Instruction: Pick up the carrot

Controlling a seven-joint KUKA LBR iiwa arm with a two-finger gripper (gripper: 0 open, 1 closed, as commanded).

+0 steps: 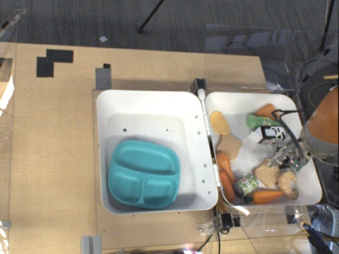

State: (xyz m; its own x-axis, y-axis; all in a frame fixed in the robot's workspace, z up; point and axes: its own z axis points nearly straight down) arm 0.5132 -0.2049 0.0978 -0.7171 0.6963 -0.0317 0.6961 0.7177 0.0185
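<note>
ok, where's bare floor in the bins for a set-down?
Left bin: bare strip along the far wall behind the teal tray, plus a narrow margin beside it by the divider. Right bin: crowded; carrots, a green can and the gripper leave a small patch mid-floor.

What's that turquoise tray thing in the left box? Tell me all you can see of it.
The turquoise tray looks like a smooth plastic divided plate with rounded corners: one long compartment along its far side and two smaller ones along its near side. It lies flat and right side up on the floor of the left bin, toward the near left corner, turned slightly askew. Nothing sits in it.
</note>
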